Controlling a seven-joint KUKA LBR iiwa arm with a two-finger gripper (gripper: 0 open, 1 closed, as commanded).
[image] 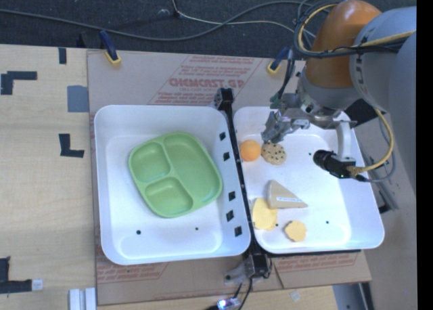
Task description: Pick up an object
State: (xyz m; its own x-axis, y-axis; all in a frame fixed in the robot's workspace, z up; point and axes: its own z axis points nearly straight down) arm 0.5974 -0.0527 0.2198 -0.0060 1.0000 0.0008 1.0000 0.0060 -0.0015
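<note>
My gripper [275,133] hangs low over the back of the right bin [352,224], just above a round brown cookie [274,154]. An orange ball [249,150] lies right next to the cookie on its left. Nearer the front lie a pale cheese wedge [284,195], a flat yellow piece [264,215] and a small yellow chunk [295,231]. Nothing shows between the fingers, and the wrist hides how they stand.
The left bin [115,227] holds a green divided plate [175,174]. A black divider with clips [232,166] runs between the bins. A black cable fitting [335,163] on the arm hangs over the right bin's right side. Yellow clamps [111,55] sit at the board's back edge.
</note>
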